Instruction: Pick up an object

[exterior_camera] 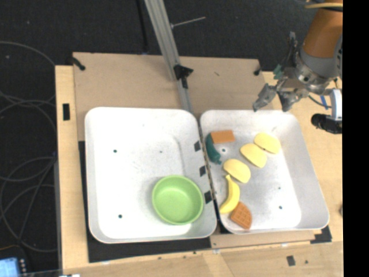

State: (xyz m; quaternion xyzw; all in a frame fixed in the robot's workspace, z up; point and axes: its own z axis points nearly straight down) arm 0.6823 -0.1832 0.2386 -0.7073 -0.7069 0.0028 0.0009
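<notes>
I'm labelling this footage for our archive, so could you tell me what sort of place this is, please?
Most likely a robotics lab bench set up for grasping trials: two white bins side by side, toy food such as a banana and a green bowl in them, and a robot arm reaching in.

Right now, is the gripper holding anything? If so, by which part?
Nothing is held. The two-finger gripper hangs open over the back rim of the right white bin, with nothing between its fingers; the yellow plastic banana lies in that bin.

A metal pole [164, 36] rises behind two white bins [115, 131] on the tan bench [132, 77]; cables [23, 126] lie left.
</notes>
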